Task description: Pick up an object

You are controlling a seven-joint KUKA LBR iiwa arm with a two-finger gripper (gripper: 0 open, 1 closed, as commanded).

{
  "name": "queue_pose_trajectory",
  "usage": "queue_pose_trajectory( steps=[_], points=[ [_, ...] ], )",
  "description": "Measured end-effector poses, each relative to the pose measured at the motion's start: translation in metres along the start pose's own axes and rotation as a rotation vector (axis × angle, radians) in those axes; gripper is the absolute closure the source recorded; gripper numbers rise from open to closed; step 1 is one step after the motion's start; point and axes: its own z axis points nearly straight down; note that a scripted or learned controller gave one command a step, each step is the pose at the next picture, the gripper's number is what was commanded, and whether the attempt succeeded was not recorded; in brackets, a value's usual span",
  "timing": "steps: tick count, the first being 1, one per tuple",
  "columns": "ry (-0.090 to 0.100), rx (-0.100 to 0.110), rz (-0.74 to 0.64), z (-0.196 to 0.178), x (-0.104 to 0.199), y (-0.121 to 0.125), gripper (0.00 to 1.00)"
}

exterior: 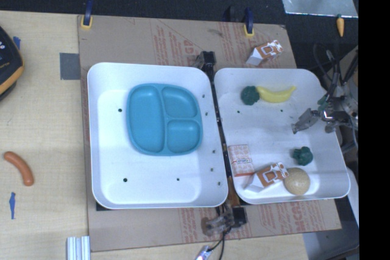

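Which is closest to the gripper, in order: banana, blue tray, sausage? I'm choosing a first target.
From the gripper, in the camera view:
1. Banana: same right bin, toward its far edge.
2. Blue tray: in the left bin.
3. Sausage: out on the bench, far left.

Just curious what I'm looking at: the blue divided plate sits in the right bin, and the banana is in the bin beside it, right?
Not quite. The camera view shows the blue divided plate in the left bin; the banana lies in the right bin beside it.
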Motion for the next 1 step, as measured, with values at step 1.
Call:
queue_pose_trajectory(
  steps=[1],
  points=[
    [0.001,-0.001,-0.002,0.0833,0.0011,-0.0309,0.00]
  ],
)
